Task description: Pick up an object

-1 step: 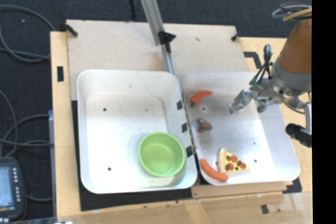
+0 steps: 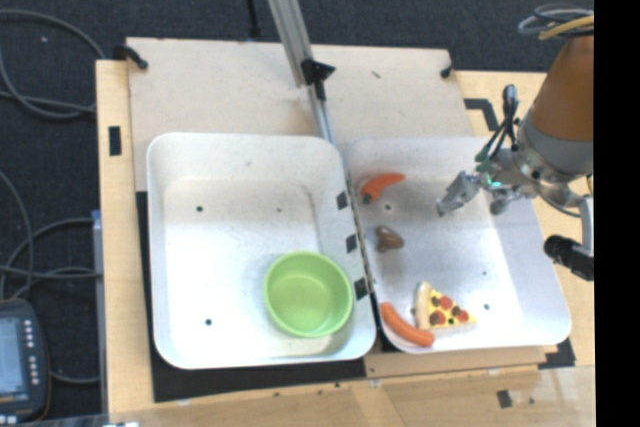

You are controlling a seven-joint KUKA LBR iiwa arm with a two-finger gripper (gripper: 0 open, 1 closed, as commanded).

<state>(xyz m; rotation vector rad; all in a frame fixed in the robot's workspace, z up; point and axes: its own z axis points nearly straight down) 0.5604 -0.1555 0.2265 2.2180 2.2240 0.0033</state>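
The hand [image 2: 470, 195] hangs over the right bin [image 2: 520, 255], in its upper right part, with the grey arm and its orange band [image 2: 568, 95] reaching in from the right edge. Its two fingers look spread apart with nothing between them, the left finger [image 2: 452, 195] pointing down and left toward the bin floor.

Four things lie in the right bin, all crowded along its left side. An orange carrot-like piece [image 2: 381, 184] sits near the upper left corner, close to the wall shared with the left bin. Below it, apart, is a small brown lump [image 2: 389, 238]. At the lower left corner a toy pizza slice [image 2: 440, 309] lies just beside an orange-red sausage [image 2: 406, 325], which rests against the front rim. The middle and right of this bin floor are bare, leaving open room under and around the hand.

In the left bin [image 2: 200, 215] a green bowl [image 2: 308, 293] stands upright near the lower right corner, close to the dividing wall. A slanted metal pole [image 2: 285, 5] crosses the surface [image 2: 230, 85] behind the bins.

No readable writing or labels can be made out
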